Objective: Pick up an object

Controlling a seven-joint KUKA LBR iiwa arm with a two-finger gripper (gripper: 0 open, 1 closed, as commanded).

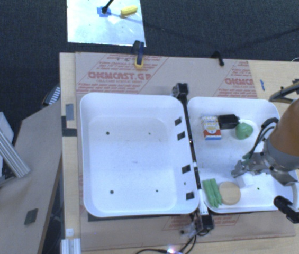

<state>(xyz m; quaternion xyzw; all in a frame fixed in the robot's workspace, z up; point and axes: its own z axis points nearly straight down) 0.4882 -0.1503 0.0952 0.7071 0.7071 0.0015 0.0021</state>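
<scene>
A: Before you choose, how will these things handle?

B: Go from left to right. The large left white plastic bin (133, 152) offers you nothing to lift. In the right white plastic bin (265, 109), at its near left corner, you see a flat green ribbed piece (211, 191). I judge it soft and light; take it across its narrow width. Touching it on the right lies a round tan disc (230, 193). It looks low and smooth, so the fingers may slide off the edge; you should close on its rim from two opposite sides.

A: And farther back?

B: At the far side stands a small white carton with red and blue print (210, 127). It seems light and stiff, easy to pinch across its short sides. Just beside it is a small black block (227, 121), and next a round green ball (244, 130), which could roll away if you only touch it.

A: Where is the two-finger gripper (246, 169)?

B: It is low over the right bin, just right of the tan disc, under the orange and grey wrist. I cannot tell how its fingers stand, and I see nothing held there.
</scene>
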